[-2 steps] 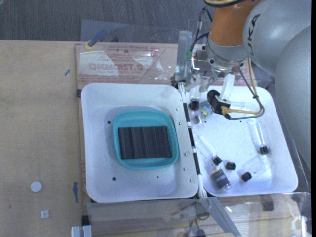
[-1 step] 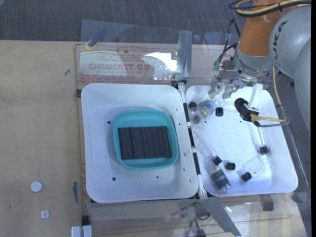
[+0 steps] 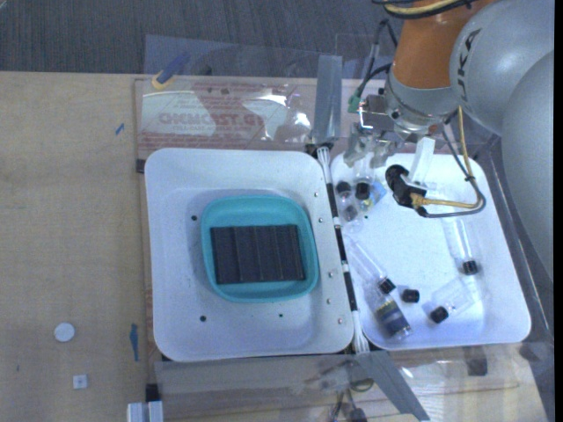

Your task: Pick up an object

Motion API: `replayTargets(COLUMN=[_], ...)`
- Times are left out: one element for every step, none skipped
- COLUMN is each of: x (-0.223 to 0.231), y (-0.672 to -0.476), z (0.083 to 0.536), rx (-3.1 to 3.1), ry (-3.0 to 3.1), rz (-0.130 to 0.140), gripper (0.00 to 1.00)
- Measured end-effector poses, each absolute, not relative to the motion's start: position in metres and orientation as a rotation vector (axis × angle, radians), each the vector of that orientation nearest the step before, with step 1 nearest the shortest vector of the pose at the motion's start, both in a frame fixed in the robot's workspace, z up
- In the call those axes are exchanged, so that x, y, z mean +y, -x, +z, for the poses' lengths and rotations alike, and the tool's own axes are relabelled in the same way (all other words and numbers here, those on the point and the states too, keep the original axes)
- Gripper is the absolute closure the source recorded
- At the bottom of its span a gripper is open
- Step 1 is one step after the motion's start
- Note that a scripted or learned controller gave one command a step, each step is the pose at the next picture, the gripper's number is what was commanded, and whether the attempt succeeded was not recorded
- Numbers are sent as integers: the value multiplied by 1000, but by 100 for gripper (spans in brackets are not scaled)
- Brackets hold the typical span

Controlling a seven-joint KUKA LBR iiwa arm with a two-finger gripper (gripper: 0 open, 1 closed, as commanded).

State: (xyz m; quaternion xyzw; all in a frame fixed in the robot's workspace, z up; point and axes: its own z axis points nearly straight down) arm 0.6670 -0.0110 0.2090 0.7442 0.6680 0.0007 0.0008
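I'm looking down on a pale wooden table [image 3: 62,192] carrying two shallow white plastic bins side by side, with a clear plastic bag printed in red lettering [image 3: 220,117] tucked behind them. The left bin [image 3: 171,192] holds a teal rectangular tray with a dark ribbed insert [image 3: 257,249], sitting squarely in the middle and well apart from my arm's reach for now.

The right bin [image 3: 501,315] is where the candidates lie: several small clear plastic vials with black caps [image 3: 457,293] scattered near the front edge, another vial with a dark blue end [image 3: 391,316] close to the divider, and a few more small dark-capped pieces [image 3: 352,192] at the back left corner. They lie on their sides, loose, as if tipped in.

My tool [image 3: 369,148] hangs over that back left corner of the right bin, just above the small pieces there, so I judge those are the intended pick. I cannot tell whether it is released or clenched; the wrist and cables crowd it, and I see nothing held.
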Motion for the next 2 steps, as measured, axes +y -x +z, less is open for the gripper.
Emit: replayTargets(x=[-10, -10], y=[-668, -669], z=[219, 229], rx=[2098, 2097], ry=[-2334, -2331], rz=[5, 8], gripper=[100, 100])
